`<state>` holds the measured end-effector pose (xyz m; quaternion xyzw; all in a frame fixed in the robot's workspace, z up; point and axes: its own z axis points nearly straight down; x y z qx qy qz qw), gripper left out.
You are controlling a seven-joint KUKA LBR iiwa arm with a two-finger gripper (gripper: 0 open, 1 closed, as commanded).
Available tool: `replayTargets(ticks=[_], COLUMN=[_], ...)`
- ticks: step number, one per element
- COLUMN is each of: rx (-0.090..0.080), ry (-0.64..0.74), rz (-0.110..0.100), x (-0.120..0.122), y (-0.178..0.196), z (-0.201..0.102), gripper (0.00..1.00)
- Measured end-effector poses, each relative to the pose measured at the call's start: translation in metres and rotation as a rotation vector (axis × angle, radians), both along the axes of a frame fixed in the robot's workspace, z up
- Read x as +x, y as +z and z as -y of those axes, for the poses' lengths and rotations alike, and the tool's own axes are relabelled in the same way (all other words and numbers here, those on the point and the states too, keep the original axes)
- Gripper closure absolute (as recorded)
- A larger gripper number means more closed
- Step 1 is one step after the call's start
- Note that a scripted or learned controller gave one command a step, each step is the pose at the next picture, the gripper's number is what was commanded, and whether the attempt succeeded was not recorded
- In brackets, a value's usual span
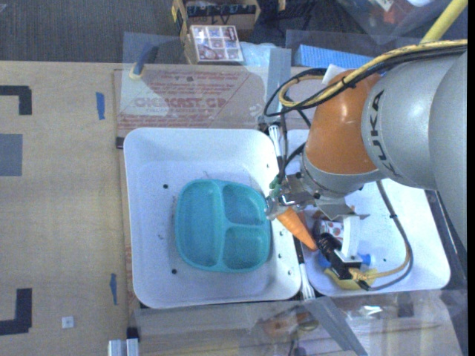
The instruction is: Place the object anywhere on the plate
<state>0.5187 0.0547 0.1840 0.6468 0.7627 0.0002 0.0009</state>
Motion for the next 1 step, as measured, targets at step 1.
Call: replayTargets(ticks=[1], rx=[0.0], ry=[0.0], rz=[0.0], x=[0.0], y=[0.0001], z=[0.0], gripper=[0.0])
